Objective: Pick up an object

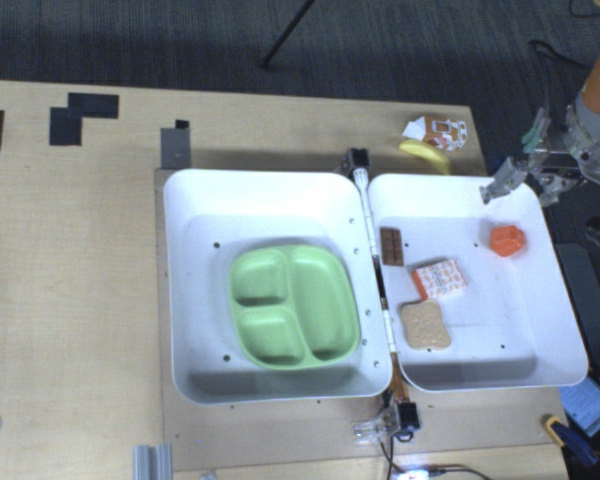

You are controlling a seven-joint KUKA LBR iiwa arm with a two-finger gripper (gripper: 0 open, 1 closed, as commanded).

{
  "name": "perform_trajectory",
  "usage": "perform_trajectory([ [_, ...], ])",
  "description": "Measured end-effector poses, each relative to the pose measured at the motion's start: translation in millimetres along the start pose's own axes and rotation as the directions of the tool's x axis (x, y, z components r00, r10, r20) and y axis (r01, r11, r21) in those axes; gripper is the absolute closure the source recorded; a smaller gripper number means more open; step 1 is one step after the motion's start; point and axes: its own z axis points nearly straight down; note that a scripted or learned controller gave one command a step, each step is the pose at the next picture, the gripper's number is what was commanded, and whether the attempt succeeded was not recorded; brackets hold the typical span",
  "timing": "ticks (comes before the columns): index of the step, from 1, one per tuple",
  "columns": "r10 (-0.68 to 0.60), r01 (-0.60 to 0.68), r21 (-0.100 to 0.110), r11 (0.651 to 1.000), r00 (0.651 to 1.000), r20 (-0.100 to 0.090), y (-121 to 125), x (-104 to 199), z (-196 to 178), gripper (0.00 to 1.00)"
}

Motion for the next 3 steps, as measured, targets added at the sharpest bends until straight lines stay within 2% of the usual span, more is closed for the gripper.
perform_trajectory([
  [1,-0.001,0.001,0.004,1.000,1.000,-0.002,23.8,-4.1,126.1,0.00],
  [2,-0.001,0.001,-0.001,1.000,1.000,-0.001,-21.4,48.1,169.4,0.00],
  [3,-0.002,0.002,-0.008,1.000,1.000,0.000,-19.2,48.2,157.1,1.00],
])
